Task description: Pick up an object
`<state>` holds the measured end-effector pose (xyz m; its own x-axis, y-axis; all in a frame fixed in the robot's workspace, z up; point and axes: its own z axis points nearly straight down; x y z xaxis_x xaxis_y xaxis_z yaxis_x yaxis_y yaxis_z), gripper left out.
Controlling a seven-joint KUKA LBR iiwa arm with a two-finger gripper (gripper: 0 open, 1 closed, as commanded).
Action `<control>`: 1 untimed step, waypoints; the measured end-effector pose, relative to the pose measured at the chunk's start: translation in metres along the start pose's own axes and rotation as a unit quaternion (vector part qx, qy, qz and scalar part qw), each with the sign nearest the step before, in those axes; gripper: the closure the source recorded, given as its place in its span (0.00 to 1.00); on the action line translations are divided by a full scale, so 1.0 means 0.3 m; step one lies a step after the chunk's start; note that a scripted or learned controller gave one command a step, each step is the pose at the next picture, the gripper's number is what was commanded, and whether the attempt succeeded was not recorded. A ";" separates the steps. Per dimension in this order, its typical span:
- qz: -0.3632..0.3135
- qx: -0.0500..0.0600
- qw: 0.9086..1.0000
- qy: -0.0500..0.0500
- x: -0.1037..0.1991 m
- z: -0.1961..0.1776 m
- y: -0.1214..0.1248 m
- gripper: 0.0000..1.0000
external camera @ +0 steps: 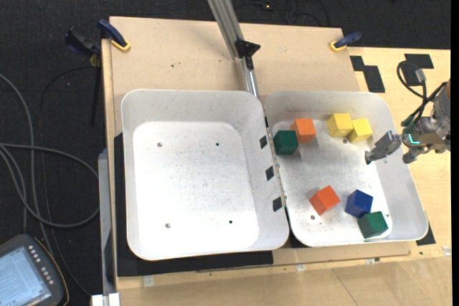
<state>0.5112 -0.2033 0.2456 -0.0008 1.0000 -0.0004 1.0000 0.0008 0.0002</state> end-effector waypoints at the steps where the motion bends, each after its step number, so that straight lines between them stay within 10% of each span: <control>1: 0.000 0.003 1.000 0.001 0.020 0.193 0.025 0.00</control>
<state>0.5188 -0.1974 0.1877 -0.0005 1.0000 0.0015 1.0000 0.0005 -0.0052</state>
